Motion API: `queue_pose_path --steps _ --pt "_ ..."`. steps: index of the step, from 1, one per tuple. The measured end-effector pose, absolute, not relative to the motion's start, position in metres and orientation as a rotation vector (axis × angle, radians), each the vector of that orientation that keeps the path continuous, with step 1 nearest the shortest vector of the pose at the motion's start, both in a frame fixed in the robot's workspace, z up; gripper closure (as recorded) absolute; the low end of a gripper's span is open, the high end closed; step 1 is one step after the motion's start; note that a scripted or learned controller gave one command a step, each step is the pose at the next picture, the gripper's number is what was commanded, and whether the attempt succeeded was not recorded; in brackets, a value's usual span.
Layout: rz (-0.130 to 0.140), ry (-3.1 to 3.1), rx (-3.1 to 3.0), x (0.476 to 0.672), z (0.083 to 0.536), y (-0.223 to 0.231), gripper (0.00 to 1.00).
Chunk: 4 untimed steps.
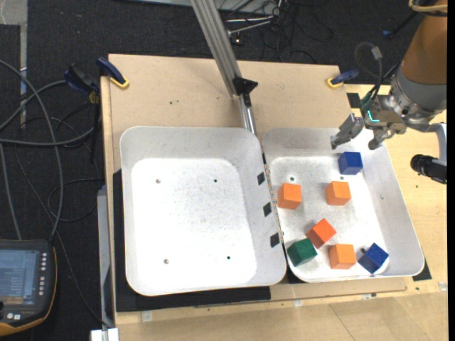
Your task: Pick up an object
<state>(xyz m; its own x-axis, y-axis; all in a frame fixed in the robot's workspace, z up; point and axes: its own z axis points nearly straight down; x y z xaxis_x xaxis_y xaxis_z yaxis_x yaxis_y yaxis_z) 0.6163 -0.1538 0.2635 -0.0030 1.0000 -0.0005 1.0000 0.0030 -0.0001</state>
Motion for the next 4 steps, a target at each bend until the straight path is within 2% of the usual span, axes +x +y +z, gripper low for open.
queue_pose_path --steps 1,3,4 --pt "-0.007 2.224 2.226 0.612 0.200 -0.156 0.00" --pt "-0.002 2.221 2.222 0.607 0.103 -0.152 0.00" --pt "0.001 2.219 2.222 0.608 0.115 -0.152 1.00"
